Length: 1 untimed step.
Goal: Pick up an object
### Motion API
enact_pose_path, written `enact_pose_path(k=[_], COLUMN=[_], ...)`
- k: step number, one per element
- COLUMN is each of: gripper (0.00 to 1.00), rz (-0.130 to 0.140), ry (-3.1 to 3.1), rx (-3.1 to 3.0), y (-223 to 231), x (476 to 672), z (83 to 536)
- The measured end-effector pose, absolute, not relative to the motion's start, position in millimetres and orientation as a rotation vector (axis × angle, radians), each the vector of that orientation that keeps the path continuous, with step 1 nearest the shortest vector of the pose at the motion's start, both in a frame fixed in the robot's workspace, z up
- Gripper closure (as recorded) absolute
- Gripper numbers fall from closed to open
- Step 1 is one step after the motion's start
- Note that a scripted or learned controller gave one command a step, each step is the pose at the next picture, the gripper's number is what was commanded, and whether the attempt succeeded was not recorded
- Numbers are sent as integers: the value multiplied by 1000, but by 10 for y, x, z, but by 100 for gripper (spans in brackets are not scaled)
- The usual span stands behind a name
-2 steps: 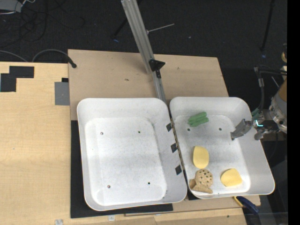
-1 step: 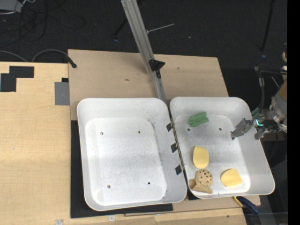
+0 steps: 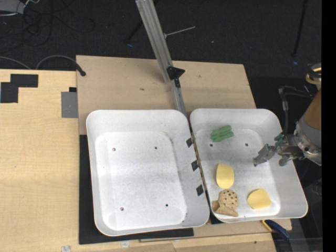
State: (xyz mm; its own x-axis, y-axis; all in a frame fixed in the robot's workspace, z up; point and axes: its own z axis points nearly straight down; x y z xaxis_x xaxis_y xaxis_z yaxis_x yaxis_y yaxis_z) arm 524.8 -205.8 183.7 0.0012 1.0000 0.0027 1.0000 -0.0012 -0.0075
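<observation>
Bench bearing two shallow white bins side by side, seen from above at a slant. Left bin sits toward the bench's left side; right bin lies against it, its far rim reaching the bench's right edge. Four candidate objects rest in the right bin: a green ridged piece toward the bin's far edge, a yellow oval piece near the middle, a brown cookie-shaped piece at the near left corner, and a yellow rounded piece beside the near right corner. Claw hangs over the right rim of the right bin, its two dark fingers spread apart with nothing between them; it stands well apart from every object. Judged step: approach, with no grasp yet made. The next move would call for carrying the claw inward over one object, most plausibly the yellow rounded piece or the yellow oval piece as nearest, aligning the spread fingers to straddle it, descending to the bin floor, then closing before any lift
</observation>
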Motion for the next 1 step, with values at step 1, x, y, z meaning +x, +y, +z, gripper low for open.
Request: enact_pose_path(k=[1], gripper=[0], rz=[6], ry=[-2214], rx=[-2217], y=[-2084], x=[5267], z=[1207])
